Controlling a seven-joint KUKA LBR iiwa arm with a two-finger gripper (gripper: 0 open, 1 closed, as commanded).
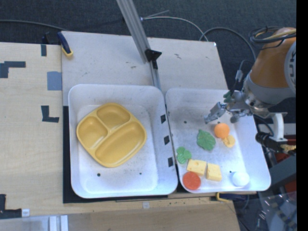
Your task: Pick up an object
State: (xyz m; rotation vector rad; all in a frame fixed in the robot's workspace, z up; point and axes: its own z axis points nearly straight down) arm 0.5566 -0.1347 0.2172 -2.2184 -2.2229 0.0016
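Two bins (pixel 115 189) on the bench, and the pincer (pixel 215 113) poised over the right one with nothing in it.

Its jaws stand slightly apart, empty, just above and left of the orange ball (pixel 221 130), which lies in the right bin beside a green leaf (pixel 206 140) and a small yellow piece (pixel 229 140). The ball looks light, smooth and rigid, so it may roll or squirt out; closing across its widest middle seems safest. The yellow plate (pixel 111 134) sits in the left bin.
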